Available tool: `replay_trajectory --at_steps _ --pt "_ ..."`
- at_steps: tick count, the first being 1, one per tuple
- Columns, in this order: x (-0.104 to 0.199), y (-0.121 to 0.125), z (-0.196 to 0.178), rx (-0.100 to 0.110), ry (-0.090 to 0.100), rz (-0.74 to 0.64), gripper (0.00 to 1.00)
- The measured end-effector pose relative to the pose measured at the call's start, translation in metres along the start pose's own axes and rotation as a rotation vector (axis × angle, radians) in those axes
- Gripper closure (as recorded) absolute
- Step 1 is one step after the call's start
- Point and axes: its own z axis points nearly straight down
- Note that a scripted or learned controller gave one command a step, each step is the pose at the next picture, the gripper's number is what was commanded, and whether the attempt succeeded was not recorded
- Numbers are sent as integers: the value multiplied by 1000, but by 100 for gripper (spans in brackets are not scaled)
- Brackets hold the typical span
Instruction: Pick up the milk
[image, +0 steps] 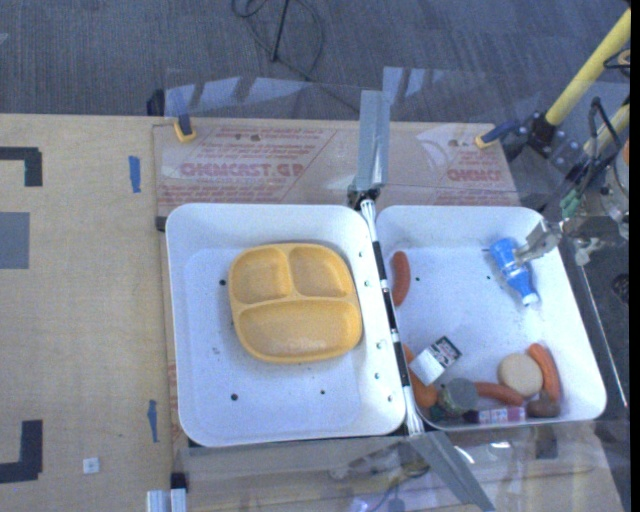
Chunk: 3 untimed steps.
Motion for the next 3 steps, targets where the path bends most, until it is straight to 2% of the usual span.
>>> replay_trajectory --at_steps 1,2,3 --pt "-7 -90 136 0 1 -176 0" --pt "40 -87 164 -9 -6 -737 0" --pt "49 -81 164 -7 -6 -833 0"
